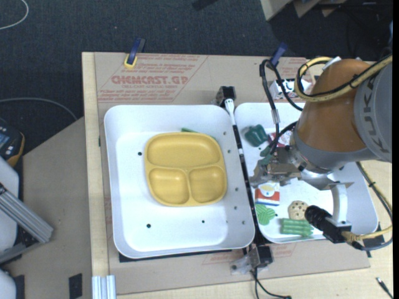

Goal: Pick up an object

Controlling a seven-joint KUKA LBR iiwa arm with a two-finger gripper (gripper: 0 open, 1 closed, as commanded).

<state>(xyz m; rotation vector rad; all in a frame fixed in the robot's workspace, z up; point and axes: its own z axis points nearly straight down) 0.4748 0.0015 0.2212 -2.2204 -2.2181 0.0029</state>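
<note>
Arm's (340, 111) bent in from the right, claw (272, 169) down low over the right bin (368, 213). Honestly can't tell its state from here.

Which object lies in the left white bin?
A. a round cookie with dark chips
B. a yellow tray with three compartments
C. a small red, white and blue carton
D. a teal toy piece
B: the yellow three-compartment tray lies in the middle of the left bin, while the cookie, the teal piece and the carton lie in the right bin.
</note>
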